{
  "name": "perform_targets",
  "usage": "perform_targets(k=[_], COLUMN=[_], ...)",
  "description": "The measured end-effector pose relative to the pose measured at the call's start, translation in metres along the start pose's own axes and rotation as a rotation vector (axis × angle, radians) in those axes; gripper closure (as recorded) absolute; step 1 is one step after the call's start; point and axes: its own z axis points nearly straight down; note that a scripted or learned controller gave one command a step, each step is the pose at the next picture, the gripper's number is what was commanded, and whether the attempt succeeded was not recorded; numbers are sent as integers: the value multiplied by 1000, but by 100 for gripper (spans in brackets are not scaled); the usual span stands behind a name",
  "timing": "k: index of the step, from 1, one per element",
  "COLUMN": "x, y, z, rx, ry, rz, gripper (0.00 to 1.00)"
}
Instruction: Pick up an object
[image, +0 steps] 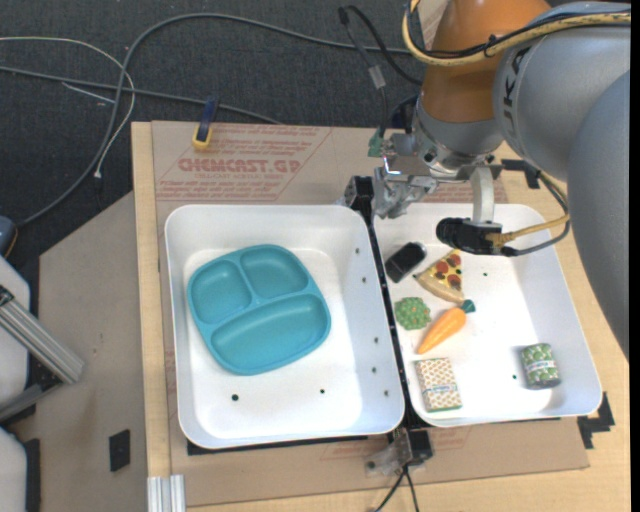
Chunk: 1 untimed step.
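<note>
My gripper (392, 197) hangs over the far left corner of the right bin (560, 290), near the divide between the two bins. Just in front of it a small black block (404, 261) lies in that bin. Beside the block are a toy pizza slice (442, 275), a green broccoli piece (411, 312) and an orange carrot (444, 329). Nearer the front lie a patterned cracker box (438, 384) and a green can (540, 365). I see nothing held in the gripper.
The left bin (190, 400) holds a teal divided plate (260, 306). The arm's grey body and orange band (480, 30) loom over the right bin's far side. Cables run across the dark floor behind the bench.
</note>
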Motion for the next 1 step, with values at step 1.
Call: perform_targets(k=[1], x=[52], y=[10], z=[15], rx=[-4], ry=[-1], rz=[1], gripper=[100])
